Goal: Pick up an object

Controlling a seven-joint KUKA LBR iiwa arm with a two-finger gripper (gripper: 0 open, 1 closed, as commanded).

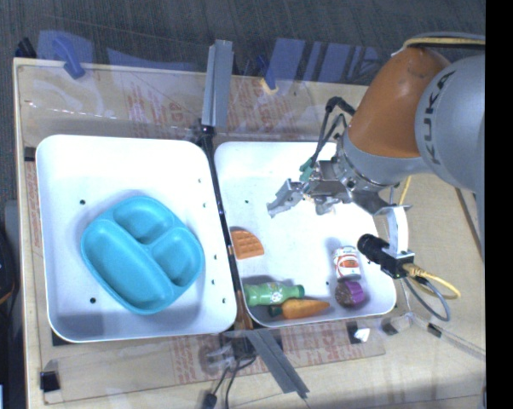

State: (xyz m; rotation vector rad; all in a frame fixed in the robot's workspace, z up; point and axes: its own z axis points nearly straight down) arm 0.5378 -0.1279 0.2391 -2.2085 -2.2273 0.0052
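Observation:
My gripper [306,198] hangs over the middle of the right bin [265,164], fingers spread apart with nothing between them. Below it lie the objects along the bin's near side: a waffle-like toast piece [246,244] at the left wall, a green bottle [272,294], an orange carrot [305,308], a small white can with a red label [348,263] and a purple round item [351,293]. The gripper is above and apart from all of them.
The left bin [60,169] holds a blue divided plate [143,251]. A grey divider bar [216,83] runs up between the bins. The arm's orange and grey wrist [410,109] overhangs the right bin's far right corner, with a black cable connector [383,254] near the can.

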